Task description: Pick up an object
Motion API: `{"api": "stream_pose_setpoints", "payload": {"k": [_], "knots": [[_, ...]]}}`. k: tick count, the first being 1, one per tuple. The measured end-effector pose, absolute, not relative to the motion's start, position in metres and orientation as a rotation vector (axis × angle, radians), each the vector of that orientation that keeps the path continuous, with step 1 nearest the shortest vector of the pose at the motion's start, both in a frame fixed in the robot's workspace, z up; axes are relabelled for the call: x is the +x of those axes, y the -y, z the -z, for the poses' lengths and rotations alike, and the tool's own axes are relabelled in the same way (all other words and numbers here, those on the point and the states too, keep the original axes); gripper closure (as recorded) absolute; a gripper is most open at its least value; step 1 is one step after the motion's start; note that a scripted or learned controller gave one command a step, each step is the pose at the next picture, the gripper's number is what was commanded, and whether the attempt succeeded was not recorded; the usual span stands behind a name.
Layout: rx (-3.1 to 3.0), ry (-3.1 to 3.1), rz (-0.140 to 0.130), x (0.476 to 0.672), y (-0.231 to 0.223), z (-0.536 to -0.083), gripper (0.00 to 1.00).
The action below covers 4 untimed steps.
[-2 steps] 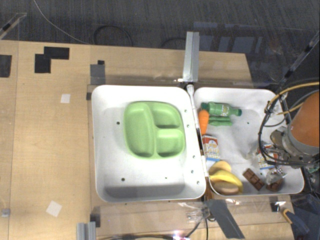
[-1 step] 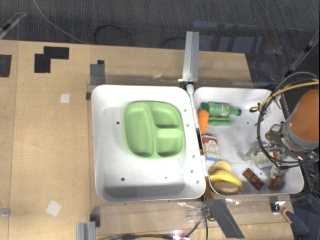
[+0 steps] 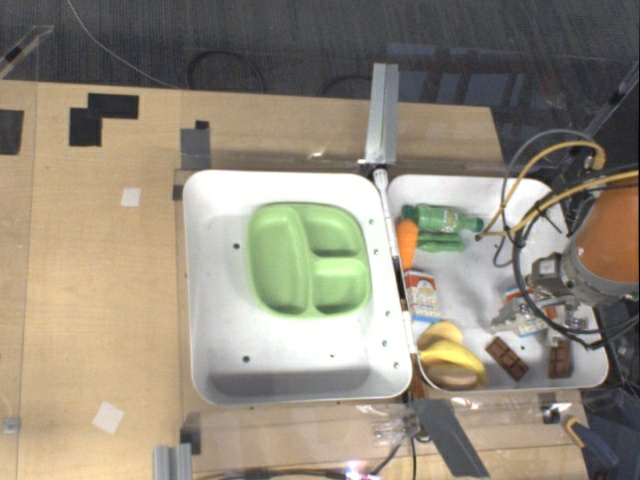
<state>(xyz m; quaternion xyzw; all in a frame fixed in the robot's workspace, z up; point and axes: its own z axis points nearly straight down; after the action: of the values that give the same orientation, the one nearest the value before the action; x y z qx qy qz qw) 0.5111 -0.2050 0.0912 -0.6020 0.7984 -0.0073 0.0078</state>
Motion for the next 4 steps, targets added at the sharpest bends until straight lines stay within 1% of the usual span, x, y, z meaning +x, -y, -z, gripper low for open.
{"api": "stream_pose_setpoints", "payload": {"k": [1,2,3,4], "knots": [[-2.164,-2.249,0.027,0.496,0.201,-0.092,0.0],[-2.16,-2.246,0.031,0.499,0.199,-0.104,1.0],[-2.501,-1.891,0.009,0.543,0.2,-0.179,1.0],[-2.848,-1.318,0.002,0.488,0.19,-0.176,1.0]]}}
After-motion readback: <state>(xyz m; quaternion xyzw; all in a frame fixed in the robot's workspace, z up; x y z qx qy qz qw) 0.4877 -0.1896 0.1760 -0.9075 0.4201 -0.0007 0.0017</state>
